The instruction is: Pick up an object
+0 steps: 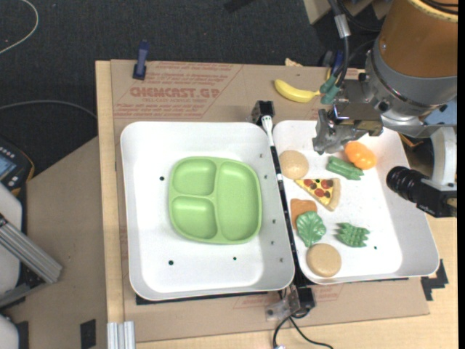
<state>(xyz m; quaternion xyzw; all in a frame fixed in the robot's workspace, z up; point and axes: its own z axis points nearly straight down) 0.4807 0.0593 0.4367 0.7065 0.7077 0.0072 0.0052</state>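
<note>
Lying loose toward the right bin's point(418, 257) far edge, orange toy point(361, 154) beside green pod point(344, 169). Hung just above them, hand point(328, 140), presumably lined up for picking; grip state impossible to tell. Kept apart in left bin point(142, 195), green divided plate point(216, 199).

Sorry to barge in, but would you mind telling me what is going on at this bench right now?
A robot arm reaches in from the right, its gripper hanging over the far end of the right bin, beside an orange toy. That bin also has a pizza slice, leafy greens and round pieces. The left bin carries a green divided plate. A banana lies on the bench beyond the bins. Nothing looks lifted yet.
</note>
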